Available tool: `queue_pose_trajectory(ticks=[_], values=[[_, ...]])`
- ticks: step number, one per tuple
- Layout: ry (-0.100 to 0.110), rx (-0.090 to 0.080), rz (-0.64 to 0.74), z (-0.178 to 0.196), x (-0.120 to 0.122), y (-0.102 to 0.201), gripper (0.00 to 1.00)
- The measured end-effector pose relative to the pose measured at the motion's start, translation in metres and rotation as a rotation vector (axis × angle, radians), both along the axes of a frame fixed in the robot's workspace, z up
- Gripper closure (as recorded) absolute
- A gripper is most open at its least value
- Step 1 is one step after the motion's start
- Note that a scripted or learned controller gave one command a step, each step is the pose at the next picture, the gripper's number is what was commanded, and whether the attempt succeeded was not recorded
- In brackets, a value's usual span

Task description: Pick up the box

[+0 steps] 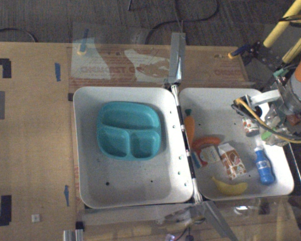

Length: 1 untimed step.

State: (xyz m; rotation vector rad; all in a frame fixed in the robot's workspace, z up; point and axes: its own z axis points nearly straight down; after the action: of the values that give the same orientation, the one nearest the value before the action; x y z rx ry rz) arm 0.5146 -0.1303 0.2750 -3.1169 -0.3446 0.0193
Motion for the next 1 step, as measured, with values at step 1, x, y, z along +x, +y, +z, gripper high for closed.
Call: queue_pose_trajectory(ticks=[1], values=[[-0.011, -0.004, 0.038, 0.0490, 0.0110, 0.0118, 1.00]])
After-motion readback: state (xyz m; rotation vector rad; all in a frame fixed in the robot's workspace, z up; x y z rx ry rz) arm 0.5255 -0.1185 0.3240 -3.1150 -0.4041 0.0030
